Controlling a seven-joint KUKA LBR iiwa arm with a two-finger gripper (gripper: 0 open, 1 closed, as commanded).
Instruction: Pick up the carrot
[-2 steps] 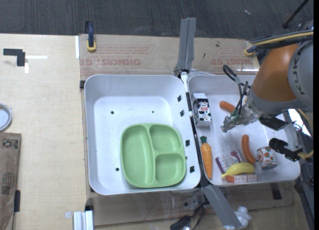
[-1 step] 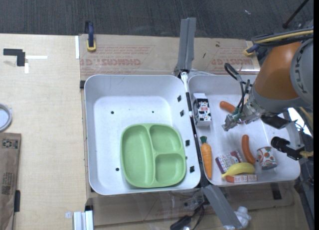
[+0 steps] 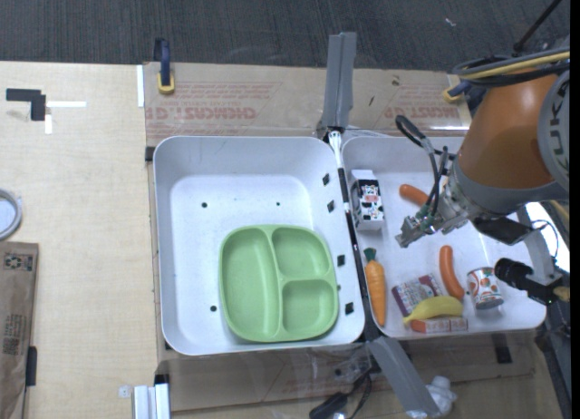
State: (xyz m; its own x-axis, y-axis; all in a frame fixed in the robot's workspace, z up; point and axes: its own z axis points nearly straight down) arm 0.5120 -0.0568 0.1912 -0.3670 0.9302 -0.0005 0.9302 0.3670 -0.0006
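White plastic, two shallow bins side by side on a pale wooden bench (image 3: 82,227), and my gripper (image 3: 419,227) hangs over the right one.

My arm (image 3: 507,136), smooth grey with a glossy orange band, comes in over the right bin (image 3: 526,322). The left bin (image 3: 181,190) holds a light green plate (image 3: 276,281), rounded, moulded into three sections. The carrot (image 3: 375,290) lies lengthwise just beside the right bin's left wall, a tapered orange cone with a green top, well apart from me. A small white carton (image 3: 366,199) stands above it. A curved yellow banana (image 3: 433,308), a short can (image 3: 485,288) and two orange sausages (image 3: 448,268) lie nearby. Whether my jaws are spread or pressed together, I cannot tell.
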